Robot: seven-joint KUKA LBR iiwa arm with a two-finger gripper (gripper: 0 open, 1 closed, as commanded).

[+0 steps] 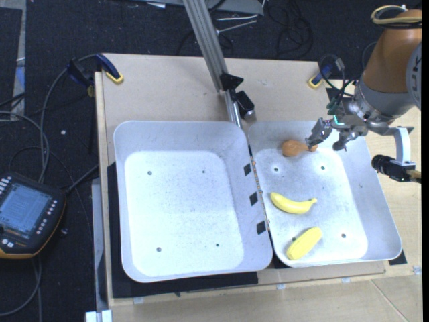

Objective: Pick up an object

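Note:
Three objects lie in the right bin [375, 213]. A small brown, potato-like lump [293, 147] rests near the bin's far left corner. A yellow banana [293, 203] lies in the middle, and a second yellow, oblong piece [303, 242] sits near the front edge. My gripper [330, 137] hovers over the far edge of the right bin, just right of the brown lump. Its two dark fingers stand apart, one near the lump and one further right, with nothing between them.
The left bin [134, 146] sits beside the right one, sharing a raised middle edge with black clips [256, 196]. A slanted metal pole [211, 45] with a mount rises behind the bins. Clamps [107, 69] hold the bench corners.

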